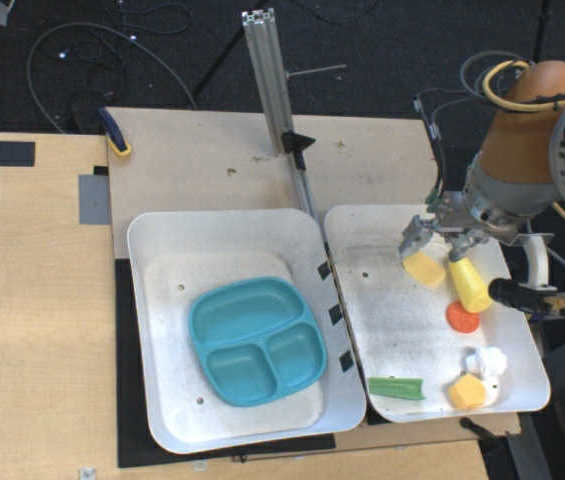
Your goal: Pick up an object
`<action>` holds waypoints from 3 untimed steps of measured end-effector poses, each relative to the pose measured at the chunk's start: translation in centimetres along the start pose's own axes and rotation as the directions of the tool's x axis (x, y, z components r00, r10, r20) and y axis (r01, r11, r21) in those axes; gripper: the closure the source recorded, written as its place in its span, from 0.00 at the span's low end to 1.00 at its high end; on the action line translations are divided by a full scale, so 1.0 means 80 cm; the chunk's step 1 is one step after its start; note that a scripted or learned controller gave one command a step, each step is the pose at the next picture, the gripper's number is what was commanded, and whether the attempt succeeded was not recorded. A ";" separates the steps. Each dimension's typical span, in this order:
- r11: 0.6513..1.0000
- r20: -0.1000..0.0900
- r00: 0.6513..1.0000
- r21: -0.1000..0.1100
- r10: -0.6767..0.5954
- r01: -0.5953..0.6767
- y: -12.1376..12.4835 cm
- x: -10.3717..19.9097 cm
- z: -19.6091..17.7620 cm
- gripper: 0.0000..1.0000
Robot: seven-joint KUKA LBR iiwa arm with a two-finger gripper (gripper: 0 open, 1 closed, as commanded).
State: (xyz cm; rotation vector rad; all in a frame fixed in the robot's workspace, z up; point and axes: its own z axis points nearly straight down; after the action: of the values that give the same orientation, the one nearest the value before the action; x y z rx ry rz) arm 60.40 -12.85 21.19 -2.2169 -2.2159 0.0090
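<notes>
We see the two-finger gripper (438, 240) with its fingers (414, 238) spread apart, clasping nothing, above the right white bin (382, 358) near its far edge. Just beside them lie a pale yellow block (424, 268) and a smooth yellow cylinder (469, 283) — whether either touches a finger we cannot tell. Toward the near right corner sit an orange-red disc (463, 317) and a crumpled white lump (488, 360) — its form unclear. The left white bin (162, 258) carries a glossy teal three-compartment tray (257, 340).

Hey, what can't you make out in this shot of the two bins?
Pale yellow block: top edge covered by the gripper in the camera view; whether they touch is unclear.
Yellow plastic cylinder: upper end hidden under the gripper.
Small white object beside the orange block: too small and blurred to identify.
</notes>
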 end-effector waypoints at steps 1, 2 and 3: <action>1.000 0.000 1.000 -0.002 -0.002 0.002 0.011 0.004 0.063 0.00; 1.000 0.000 1.000 -0.001 0.000 0.000 0.015 0.007 0.143 0.00; 1.000 0.001 1.000 -0.004 0.003 -0.003 0.016 0.005 0.126 1.00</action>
State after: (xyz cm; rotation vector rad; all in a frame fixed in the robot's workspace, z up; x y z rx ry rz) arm 61.59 -12.46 11.13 -2.2229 -2.2147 0.0050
